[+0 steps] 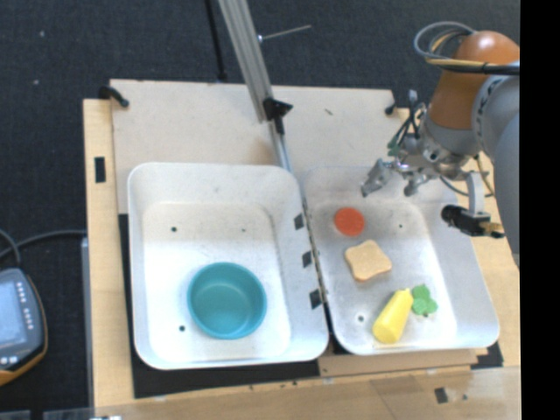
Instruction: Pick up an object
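The right bin (455, 261) holds a small red round piece (349, 221), a tan slice of toy bread (367, 261), a yellow bottle-shaped toy (393, 315) and a small green piece (424, 301) touching it. My gripper (391, 179) hangs over the bin's far rim, up and to the right of the red piece. Its two fingers are spread apart with nothing between them. A teal bowl (227, 300) stands in the left bin (157, 234).
A slanted metal pole (249, 55) rises from the back of the bench between the bins. Black clips (306, 256) sit along the seam where the bins meet. A handheld controller (17, 313) lies off the bench at the left.
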